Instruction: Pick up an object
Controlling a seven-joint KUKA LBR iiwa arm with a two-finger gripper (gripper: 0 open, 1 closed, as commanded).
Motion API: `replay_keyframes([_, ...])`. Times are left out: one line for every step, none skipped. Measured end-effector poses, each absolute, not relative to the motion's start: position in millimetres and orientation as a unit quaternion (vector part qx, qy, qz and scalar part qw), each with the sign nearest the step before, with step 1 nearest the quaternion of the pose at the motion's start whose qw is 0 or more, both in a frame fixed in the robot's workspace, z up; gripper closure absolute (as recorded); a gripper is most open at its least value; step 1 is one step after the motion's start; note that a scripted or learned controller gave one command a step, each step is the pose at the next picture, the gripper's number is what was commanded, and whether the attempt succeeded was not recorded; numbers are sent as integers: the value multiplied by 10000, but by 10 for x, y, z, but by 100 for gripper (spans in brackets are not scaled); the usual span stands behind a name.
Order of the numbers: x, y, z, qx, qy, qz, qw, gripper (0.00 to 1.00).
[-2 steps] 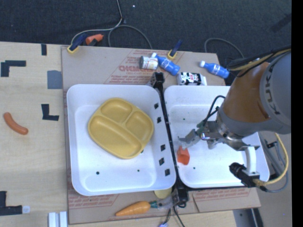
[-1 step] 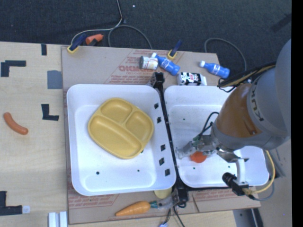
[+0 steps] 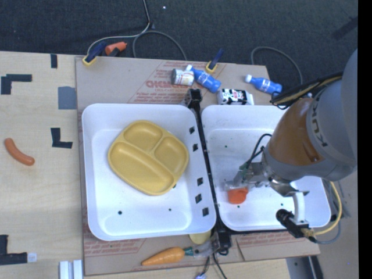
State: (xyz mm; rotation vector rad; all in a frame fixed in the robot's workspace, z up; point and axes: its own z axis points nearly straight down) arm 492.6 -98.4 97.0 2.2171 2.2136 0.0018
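A small orange-red, rounded plastic object is seen on the floor of the right-hand shallow white bin, towards its left wall and near the front. The grey two-finger gripper is placed directly above and just behind it, apparently touching or nearly so. Whether the tool is open or closed cannot be told, since that part is masked by the wrist and cabling. The object is judged to be light, stiff and smooth, so some slipperiness is to be expected; it is best taken across its widest middle. A yellow divided plastic tray is seen in the left-hand bin
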Motion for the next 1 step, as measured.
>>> replay_keyframes([5280, -379, 1891, 7043, 7099, 28, 23, 100])
